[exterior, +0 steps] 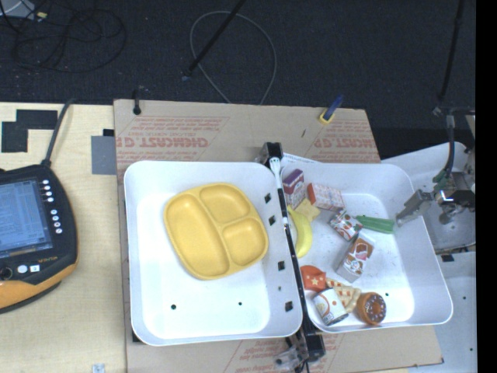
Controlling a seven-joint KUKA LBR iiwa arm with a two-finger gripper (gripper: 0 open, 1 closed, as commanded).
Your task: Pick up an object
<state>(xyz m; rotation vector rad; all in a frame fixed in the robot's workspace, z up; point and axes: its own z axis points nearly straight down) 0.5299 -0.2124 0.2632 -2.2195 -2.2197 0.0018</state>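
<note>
The right bin point(404, 179) holds several toy food items. A maroon carton point(293, 183) and a pink packet point(324, 196) lie near its back left. A yellow banana point(302, 233) rests along the divider. A small can point(344, 225), a green piece point(376, 224) and a brown-and-white carton point(357, 256) lie in the middle. A red piece point(311, 277), a white cup point(332, 305) and an orange round piece point(371, 308) sit at the front. My gripper point(432, 199) hangs over the bin's right rim, to the right of the green piece and apart from every item.
The left bin point(147, 286) carries a yellow divided plate point(216, 229). A black divider rail point(284, 231) runs between the bins. A teach pendant point(31, 231) lies on the bench at the far left. Cables trail across the dark floor behind.
</note>
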